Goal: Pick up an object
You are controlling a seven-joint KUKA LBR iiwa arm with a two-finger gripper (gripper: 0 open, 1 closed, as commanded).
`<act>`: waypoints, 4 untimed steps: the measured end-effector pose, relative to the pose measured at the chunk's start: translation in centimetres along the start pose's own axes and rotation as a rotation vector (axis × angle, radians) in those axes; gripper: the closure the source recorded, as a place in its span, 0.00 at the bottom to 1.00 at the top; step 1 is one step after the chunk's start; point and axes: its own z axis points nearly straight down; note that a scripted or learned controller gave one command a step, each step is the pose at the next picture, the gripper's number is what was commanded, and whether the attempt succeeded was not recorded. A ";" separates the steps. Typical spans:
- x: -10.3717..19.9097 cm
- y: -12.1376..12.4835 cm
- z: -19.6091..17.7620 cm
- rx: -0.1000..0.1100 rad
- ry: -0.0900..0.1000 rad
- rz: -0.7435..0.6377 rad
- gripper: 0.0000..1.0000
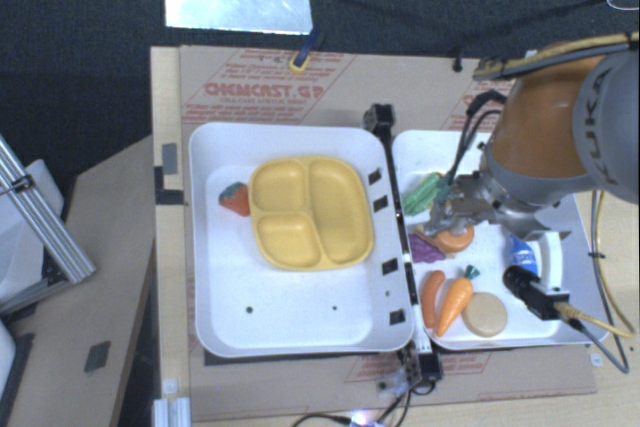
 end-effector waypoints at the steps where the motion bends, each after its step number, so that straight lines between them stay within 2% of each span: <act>1: 1.8 -1.0 -1.8 -0.004 -0.001 0.001 1.00; 2: 1.6 -1.3 -1.7 -0.002 -0.002 0.006 1.00; 3: 1.9 -1.5 0.2 -0.001 -0.002 0.008 1.00; 4: 2.4 -1.1 -1.5 -0.004 -0.002 0.003 1.00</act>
